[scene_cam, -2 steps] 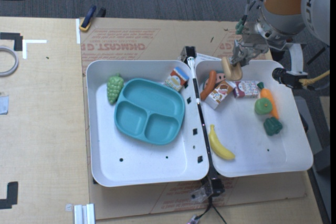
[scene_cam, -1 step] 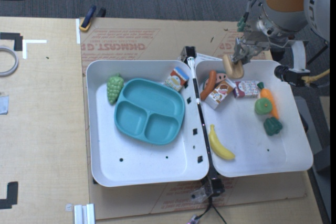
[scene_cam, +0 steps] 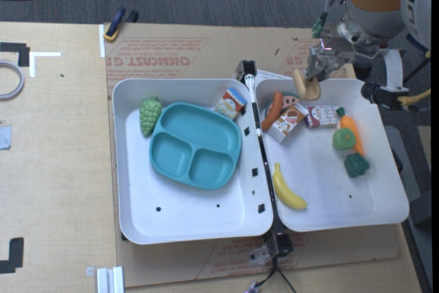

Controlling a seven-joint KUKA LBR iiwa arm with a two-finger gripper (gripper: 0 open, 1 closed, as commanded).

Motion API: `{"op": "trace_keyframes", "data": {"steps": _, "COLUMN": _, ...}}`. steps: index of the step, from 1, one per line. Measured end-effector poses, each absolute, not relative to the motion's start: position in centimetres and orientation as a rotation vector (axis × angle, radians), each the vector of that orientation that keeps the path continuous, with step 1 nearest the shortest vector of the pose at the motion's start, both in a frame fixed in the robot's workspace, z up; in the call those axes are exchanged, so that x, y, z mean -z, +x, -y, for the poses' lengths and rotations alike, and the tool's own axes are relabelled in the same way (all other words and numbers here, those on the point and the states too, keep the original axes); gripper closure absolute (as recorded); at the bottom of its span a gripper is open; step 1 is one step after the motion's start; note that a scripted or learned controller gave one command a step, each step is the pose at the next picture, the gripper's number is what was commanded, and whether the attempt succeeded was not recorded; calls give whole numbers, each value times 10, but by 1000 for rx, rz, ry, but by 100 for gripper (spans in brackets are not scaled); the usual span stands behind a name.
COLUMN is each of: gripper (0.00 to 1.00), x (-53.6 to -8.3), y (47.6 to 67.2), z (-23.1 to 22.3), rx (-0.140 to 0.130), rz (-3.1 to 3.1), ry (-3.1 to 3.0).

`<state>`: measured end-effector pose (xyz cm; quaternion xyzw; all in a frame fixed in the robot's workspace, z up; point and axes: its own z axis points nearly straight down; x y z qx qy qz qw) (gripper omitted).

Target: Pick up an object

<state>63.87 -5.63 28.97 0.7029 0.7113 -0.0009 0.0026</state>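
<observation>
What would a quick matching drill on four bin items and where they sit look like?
Things:
1 grapes
2 banana
3 tan piece
4 teal tray

Places:
A right bin, near the divider, front part
B between the gripper fingers, lifted over the right bin
C middle of the left bin
D left bin, beside the tray's left rim

Pairs: 1-D, 2-A, 3-B, 4-C

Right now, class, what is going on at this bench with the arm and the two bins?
The arm's gripper hangs over the back edge of the right bin with a tan, bread-like piece between its fingers, lifted clear. A banana, a carrot and small cartons lie below. The left bin holds a teal divided plate and green grapes.
</observation>
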Motion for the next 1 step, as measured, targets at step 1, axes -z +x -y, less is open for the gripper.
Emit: {"op": "trace_keyframes", "data": {"steps": 1, "gripper": 100, "x": -320, "y": 482, "z": 16, "rx": 2, "rz": -2225, "ry": 2218}}
